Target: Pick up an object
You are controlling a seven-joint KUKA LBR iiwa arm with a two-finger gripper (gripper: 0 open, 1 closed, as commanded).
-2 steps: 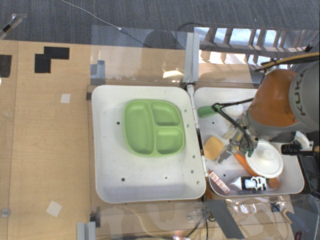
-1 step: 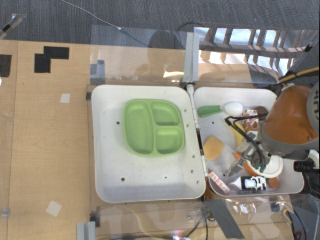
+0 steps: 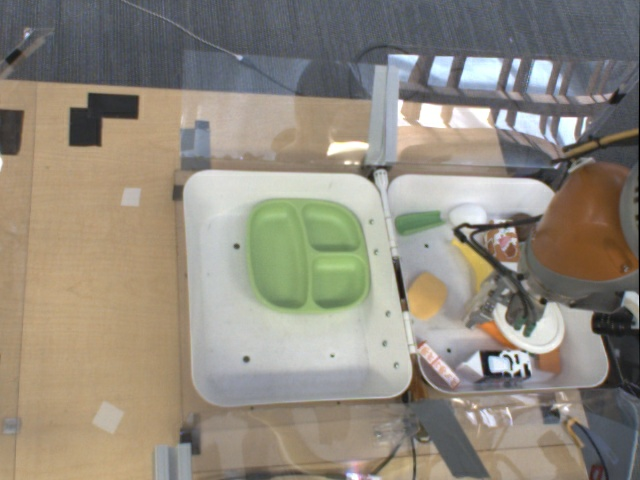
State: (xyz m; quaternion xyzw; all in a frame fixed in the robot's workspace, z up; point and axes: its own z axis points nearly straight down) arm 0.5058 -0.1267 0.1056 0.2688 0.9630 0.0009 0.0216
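The gripper (image 3: 512, 313) hangs low in the right bin (image 3: 575, 368), over the clutter at its near right; whether it is open or closed cannot be told, and nothing can be seen held in it. It sits just above a white round lid (image 3: 535, 336), with an orange piece (image 3: 480, 330) just to its left. The arm (image 3: 590, 230) comes in from the right, its orange band bulking over the bin's right side, the wrist pointing down and leftward.

Other things lie around it in the same bin: a yellow sponge (image 3: 427, 295) to the left, a yellow strip (image 3: 475, 260) just beyond, a green-handled brush (image 3: 420, 222) at the far left, a black-and-white pack (image 3: 503, 365) near, and a pink wrapper (image 3: 437, 363) at the near left corner.

The left bin (image 3: 220, 348) holds a green divided plate (image 3: 307, 255), well apart from the gripper.
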